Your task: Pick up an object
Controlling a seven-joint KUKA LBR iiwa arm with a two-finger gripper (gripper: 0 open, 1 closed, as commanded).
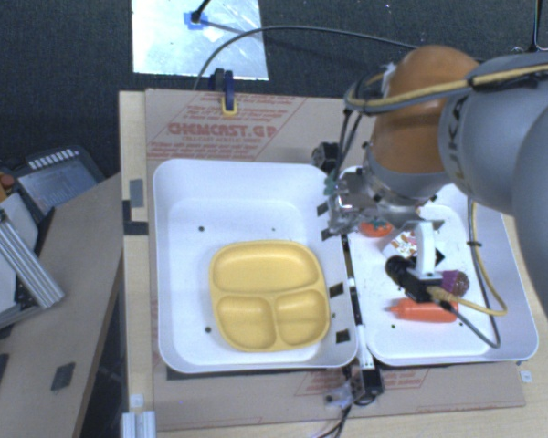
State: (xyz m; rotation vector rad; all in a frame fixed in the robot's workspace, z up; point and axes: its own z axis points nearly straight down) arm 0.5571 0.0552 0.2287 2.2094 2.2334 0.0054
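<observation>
My gripper (353, 210) hangs low over the near-left part of the right bin (516, 331), close to the wall shared by the two bins. The grey arm with its orange band covers the far half of that bin. Several small things lie in the right bin: an orange carrot-shaped piece (426, 313) near the front, a purple piece (456, 281) just behind it, a small orange piece (377, 229) right beside the gripper, and a small white-and-red item (404, 242).
The left bin (178, 245) holds a yellow three-compartment plate (269, 295) in its front half. Cardboard lies under both bins. A silver sheet (196, 21) sits at the back, and a grey device (55, 181) stands at the far left.
</observation>
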